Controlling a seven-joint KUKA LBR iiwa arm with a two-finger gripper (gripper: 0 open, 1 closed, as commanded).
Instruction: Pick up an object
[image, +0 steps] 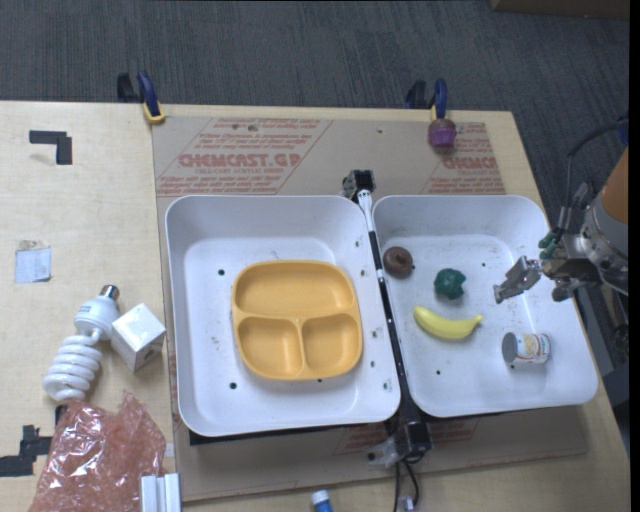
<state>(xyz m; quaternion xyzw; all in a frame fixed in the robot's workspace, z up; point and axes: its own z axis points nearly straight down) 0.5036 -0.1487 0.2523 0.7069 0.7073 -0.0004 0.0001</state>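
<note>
— What's the bench (80, 210) like from where you stand?

— Pale wood, with a brown board (250, 150) printed in red letters clamped on at the far edge. Two white bins sit on that board, touching: the left bin (200, 380) and the right bin (560, 385).

— And off to the left?

— A spiral light bulb (80, 350) lying beside a small white cube (138, 335), crumpled pinkish plastic wrap (100, 460) near the front edge, a black corner mark (55, 145) and a small grey patch (33, 264).

banana (447, 323), can (526, 348) well apart, gaps passable
</note>
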